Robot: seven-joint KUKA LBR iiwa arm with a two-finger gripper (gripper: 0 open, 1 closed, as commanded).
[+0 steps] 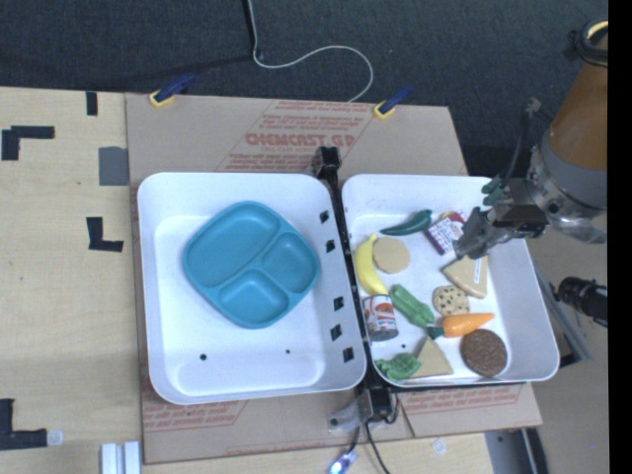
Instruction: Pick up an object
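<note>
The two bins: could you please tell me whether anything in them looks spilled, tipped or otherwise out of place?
Nothing stands out. The blue tray lies flat in the left bin, turned at an angle. The toy food sits loose inside the right bin; the small can lies on its side. The gripper is over that bin's right side.

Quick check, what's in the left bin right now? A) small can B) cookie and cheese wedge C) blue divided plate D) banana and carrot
C: the blue divided plate lies alone in the left bin, while the banana, carrot, small can and the other food items sit in the right bin.
</note>
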